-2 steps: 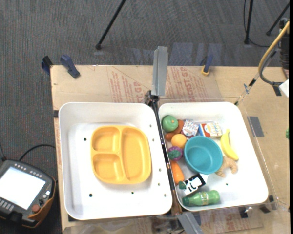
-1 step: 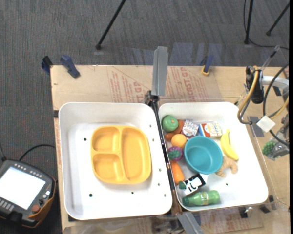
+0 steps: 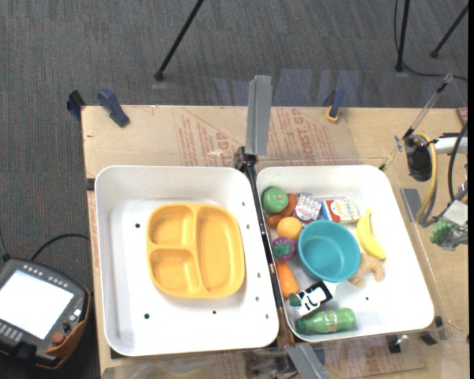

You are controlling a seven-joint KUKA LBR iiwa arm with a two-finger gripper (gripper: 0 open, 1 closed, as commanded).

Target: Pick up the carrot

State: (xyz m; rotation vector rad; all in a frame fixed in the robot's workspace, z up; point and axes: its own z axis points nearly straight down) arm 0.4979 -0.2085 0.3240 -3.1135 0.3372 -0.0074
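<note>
Your carrot (image 3: 287,279) is in the right bin (image 3: 415,287), lying close to that bin's left wall, approx halfway down the lower half. It's orange, stubby, with its long axis running roughly top to bottom in the camera view. Just above it sits a small purple round thing (image 3: 283,249); just below and to the right lies a black-and-white item (image 3: 312,296), touching or nearly touching the carrot's lower end, can't tell which. To the carrot's right is a teal bowl (image 3: 329,249), upright, its rim just beside the carrot.

Other stuff in the same bin: a green bottle (image 3: 325,320) lying on its side near the front wall, a banana (image 3: 370,234) right of the bowl, a tan knobbly piece (image 3: 371,269) below the banana, an orange fruit (image 3: 289,228) at the bowl's upper left, and a green round fruit (image 3: 275,200) above that. Two small printed boxes (image 3: 325,208) lie side by side above the bowl.

The left bin (image 3: 114,290) holds a yellow divided plate (image 3: 196,250) w/ three compartments, lying flat near the middle.

Both bins rest on a cardboard-covered worktop (image 3: 158,136). A grey post (image 3: 259,117) stands at the back between the two bins. A blue clamp (image 3: 110,106) grips the worktop's back left edge. On the floor at lower left you've got a handheld screen unit (image 3: 31,306) w/ a cable.
</note>
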